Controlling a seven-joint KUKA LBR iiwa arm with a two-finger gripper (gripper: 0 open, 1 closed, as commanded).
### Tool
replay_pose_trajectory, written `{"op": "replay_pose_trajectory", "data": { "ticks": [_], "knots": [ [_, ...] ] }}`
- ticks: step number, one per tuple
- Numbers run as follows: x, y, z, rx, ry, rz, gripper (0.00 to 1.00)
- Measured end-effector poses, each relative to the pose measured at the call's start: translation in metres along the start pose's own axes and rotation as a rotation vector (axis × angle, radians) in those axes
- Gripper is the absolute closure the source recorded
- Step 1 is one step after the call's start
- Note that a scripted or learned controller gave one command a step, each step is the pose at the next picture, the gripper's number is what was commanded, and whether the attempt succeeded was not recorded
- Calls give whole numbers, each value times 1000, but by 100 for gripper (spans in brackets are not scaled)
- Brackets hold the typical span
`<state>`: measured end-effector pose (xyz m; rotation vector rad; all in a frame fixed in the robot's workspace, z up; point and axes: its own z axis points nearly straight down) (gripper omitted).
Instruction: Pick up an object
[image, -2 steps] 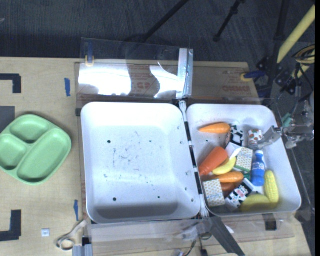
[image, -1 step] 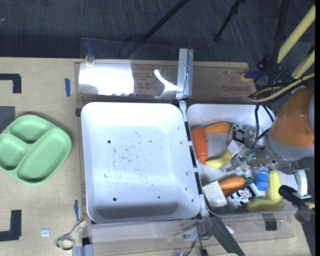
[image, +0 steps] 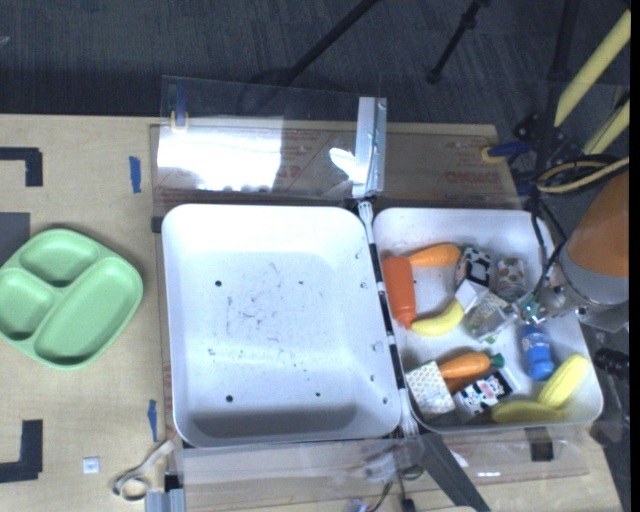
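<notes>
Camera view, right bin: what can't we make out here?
- Gripper: small and blurred among the clutter in the right bin; finger state unreadable.
- Arm: cut off by the right edge.
- Small black-and-white items: too small to identify.
- Blue bottle: label unreadable, too small.

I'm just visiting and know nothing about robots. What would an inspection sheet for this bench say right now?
Surface: wooden bench bearing a left bin and a right bin.
Job's things: the right bin has carrots, bananas, a blue bottle and small packets.
Clutter: green divided plate at the bench's left; clear panel behind the left bin.
Tool: at the right bin's right edge; its state is unclear.
Cables: yellow and black ones at upper right.
Surroundings: dark floor, stand legs.
</notes>
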<state>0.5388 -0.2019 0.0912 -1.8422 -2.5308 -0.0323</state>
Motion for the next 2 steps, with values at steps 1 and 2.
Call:
{"op": "replay_pose_trajectory", "data": {
  "ticks": [1,2],
  "knots": [
    [-5,0,-10,-7,-18,3,100],
    [64,91,-111,7,-22,7,100]
  ]
}}
